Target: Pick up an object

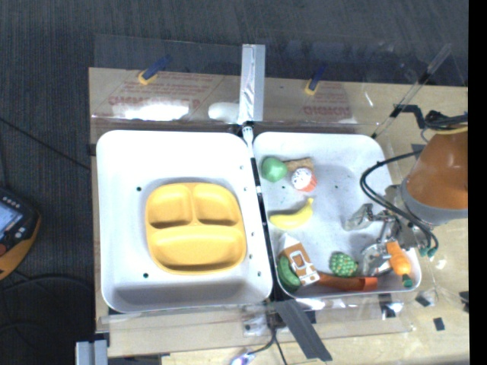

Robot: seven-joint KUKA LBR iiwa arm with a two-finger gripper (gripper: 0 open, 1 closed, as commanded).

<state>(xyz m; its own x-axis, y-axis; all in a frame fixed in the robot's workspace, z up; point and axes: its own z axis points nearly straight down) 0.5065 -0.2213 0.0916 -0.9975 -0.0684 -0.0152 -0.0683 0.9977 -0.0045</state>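
My gripper (pixel 367 236) hangs low over the right side of the right bin (pixel 342 147). It is open, and its two metal fingers (pixel 357 220) stand apart over bare bin floor. A small orange carrot-like piece (pixel 397 258) lies just right of the lower finger, outside the gap. A green bumpy fruit (pixel 343 263) and a long red-orange piece (pixel 346 283) lie to the lower left of the gripper. Further left are a yellow banana (pixel 293 216), an orange-and-white box (pixel 299 261), a green ball (pixel 274 168) and a white-and-red toy (pixel 303 179).
The left bin (pixel 122 158) holds a yellow divided plate (pixel 196 225). A raised divider (pixel 257 204) runs between the two bins. The arm's orange band (pixel 445 173) and black cables (pixel 380 175) hang over the right bin's right wall.
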